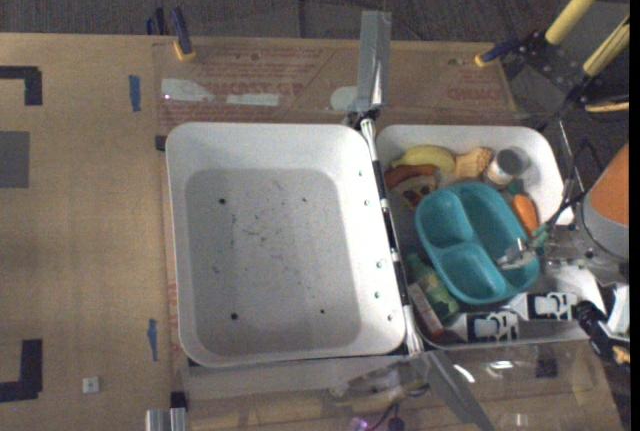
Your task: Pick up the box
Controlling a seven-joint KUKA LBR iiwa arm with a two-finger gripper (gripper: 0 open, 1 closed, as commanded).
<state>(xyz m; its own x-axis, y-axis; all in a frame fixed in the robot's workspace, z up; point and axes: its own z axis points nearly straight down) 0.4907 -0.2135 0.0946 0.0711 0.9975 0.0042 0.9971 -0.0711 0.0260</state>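
Brown bench (80, 219), carrying two shallow white bins side by side. Left bin (190, 159) showing only dark specks on its floor. Right bin (545, 154) crowded: teal divided tray (465, 239) in the middle, banana (428, 157) and small can (512, 162) toward the back, orange carrot (526, 211) beside the tray. Box (500, 326) (white, with black-and-white labels) lying along the near wall of the right bin, just beside the tray. Claw (518, 254) low over the tray's right rim, apart from the box; open or closed cannot be told. Orange-banded arm (612, 194) at the right.
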